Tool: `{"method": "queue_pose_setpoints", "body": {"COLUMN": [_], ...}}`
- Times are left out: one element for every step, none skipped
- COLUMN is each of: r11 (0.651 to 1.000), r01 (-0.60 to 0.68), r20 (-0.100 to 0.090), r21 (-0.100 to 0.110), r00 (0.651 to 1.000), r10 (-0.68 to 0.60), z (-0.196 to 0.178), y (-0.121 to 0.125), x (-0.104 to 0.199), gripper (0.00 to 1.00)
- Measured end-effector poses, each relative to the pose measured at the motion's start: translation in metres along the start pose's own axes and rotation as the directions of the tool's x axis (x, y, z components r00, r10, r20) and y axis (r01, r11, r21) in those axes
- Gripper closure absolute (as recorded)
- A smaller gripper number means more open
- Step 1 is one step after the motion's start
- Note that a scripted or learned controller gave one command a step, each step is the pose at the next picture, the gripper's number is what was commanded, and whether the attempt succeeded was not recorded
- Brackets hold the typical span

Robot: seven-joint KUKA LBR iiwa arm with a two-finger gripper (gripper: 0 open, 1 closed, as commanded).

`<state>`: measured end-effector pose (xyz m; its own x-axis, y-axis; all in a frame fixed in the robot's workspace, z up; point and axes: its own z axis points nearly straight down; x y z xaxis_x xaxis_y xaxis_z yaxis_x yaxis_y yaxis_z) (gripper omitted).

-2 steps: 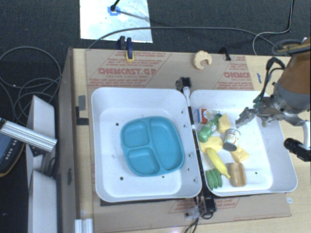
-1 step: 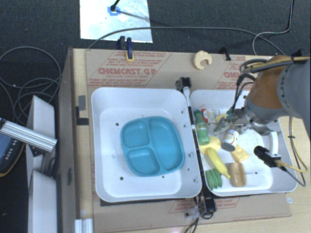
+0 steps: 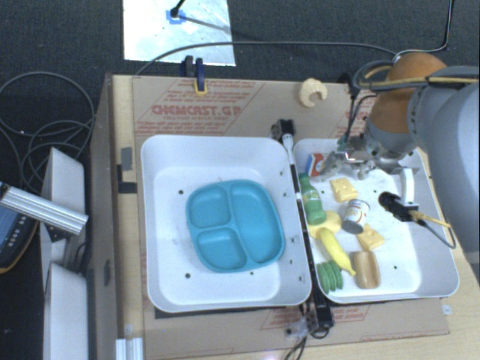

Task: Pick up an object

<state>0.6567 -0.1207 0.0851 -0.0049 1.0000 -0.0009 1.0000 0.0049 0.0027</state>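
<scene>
My gripper (image 3: 352,162) hangs low over the back of the right bin (image 3: 431,265), with the grey arm reaching in from the right. Just below it lies a yellow holed cheese wedge (image 3: 343,190). A small red, white and blue item (image 3: 318,163) sits just left of the gripper by the bin's back corner. Further forward lie a small can (image 3: 355,213), a flat yellow cracker piece (image 3: 370,238), a banana (image 3: 335,251), a tan bread piece (image 3: 365,268), a green pea pod (image 3: 329,275) and a green bottle (image 3: 310,199). I see nothing held.
The left bin (image 3: 169,201) holds a blue divided plate (image 3: 234,225). A divider runs between the two bins (image 3: 298,216). A beige lump (image 3: 313,91) lies on the cardboard behind the bins. Cables run along the left.
</scene>
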Motion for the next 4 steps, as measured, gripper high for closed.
{"method": "queue_pose_setpoints", "body": {"r11": [1.0,1.0,1.0,1.0], "r01": [-0.003,-0.003,-0.004,-0.004], "r20": [0.0,0.001,-0.001,-0.001], "r21": [0.001,-0.001,0.003,0.002], "r00": [1.0,1.0,1.0,1.0], "r10": [0.003,0.003,0.004,0.004], "z": [0.0,-0.059,-0.042,0.0], "y": [-0.034,-0.056,-0.117,-0.13], "x": [0.011,-0.026,-0.017,-0.037], "gripper": [0.0,0.0,0.0,0.0]}}
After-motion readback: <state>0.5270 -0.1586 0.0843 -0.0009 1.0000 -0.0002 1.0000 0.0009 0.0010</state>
